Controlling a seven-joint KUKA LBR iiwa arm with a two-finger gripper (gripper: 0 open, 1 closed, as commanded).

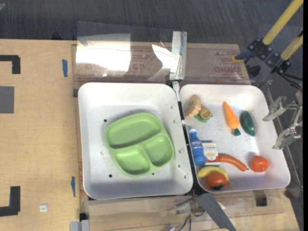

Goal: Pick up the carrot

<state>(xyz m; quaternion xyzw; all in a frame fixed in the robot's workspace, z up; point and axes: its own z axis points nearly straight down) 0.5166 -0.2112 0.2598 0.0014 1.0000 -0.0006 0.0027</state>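
The carrot (231,117), orange with a small green end toward the front, lies in the upper middle of the right bin (276,177). It rests flat on the bin floor, just left of a dark green vegetable (248,123). My gripper (282,124) hangs over the right rim of that bin, its two metal fingers (276,110) spread apart with nothing between them. It stands about a hand's width to the right of the carrot, not touching it.
A tan lumpy toy (195,107), a blue bottle (195,146), a white packet (210,151), a curved orange-red piece (232,162), a red tomato (259,163) and a banana with a red fruit (215,176) share the right bin. A green divided plate (139,143) sits in the left bin (91,129).
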